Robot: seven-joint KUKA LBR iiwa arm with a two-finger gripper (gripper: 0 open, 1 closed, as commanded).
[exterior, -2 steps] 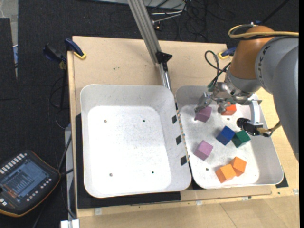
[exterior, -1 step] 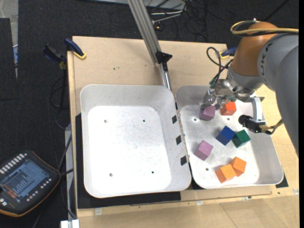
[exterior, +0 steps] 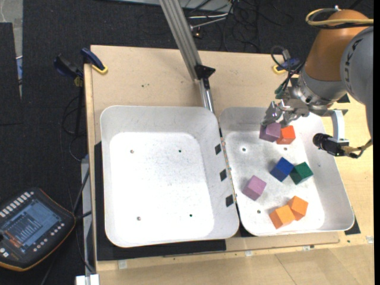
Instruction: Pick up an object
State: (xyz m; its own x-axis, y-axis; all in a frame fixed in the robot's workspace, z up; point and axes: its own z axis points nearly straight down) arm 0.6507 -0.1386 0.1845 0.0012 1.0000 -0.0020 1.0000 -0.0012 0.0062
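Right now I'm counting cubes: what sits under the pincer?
Under the pincer sit a purple cube and an orange cube, side by side in the right bin. Their upper parts are covered by it.

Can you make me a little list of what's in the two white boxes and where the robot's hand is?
left bin: no blocks
right bin: seven blocks
purple blocks: one by the end effector, one lower
orange blocks: one by the end effector, two at the front
blue block: middle, touching green block
end effector: over the right bin's far end
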